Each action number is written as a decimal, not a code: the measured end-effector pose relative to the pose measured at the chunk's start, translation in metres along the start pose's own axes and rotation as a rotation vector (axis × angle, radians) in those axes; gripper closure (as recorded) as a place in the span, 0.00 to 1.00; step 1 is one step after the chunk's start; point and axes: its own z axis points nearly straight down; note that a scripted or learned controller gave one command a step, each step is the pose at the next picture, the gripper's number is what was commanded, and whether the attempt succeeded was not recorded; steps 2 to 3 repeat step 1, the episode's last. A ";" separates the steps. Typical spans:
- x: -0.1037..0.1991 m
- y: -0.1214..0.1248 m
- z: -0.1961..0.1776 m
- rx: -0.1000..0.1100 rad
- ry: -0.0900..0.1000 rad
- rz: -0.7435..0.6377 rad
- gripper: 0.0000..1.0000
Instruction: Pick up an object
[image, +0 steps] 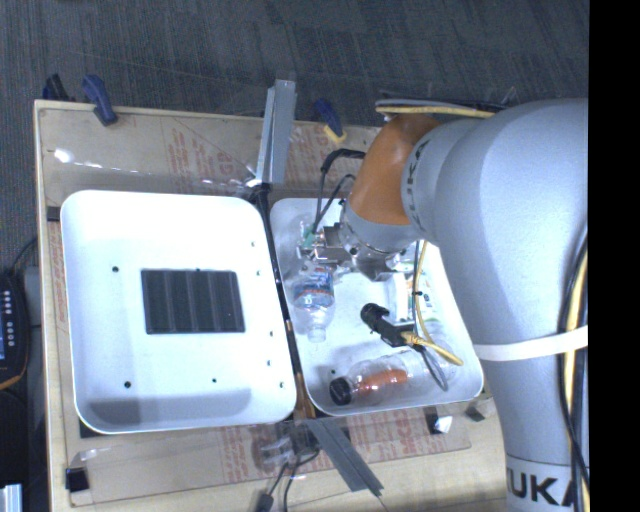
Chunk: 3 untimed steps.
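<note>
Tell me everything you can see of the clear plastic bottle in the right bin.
The bottle looks like clear plastic, with a blue patch like a label around its middle. It lies on its side on the floor of the right bin, close to the wall shared with the left bin. The gripper sits just above its upper end; contact can't be judged. Its cap end is unclear.

Wooden bench (150, 135) under two white bins; left bin (90, 300) with dark ribbed panel (192, 301). Blue clamps (98, 98) at rear edge.
</note>
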 end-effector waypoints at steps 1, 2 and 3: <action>0.007 0.044 -0.082 0.002 -0.002 -0.139 1.00; 0.007 0.044 -0.082 0.002 -0.002 -0.139 1.00; 0.007 0.044 -0.082 0.002 -0.002 -0.139 1.00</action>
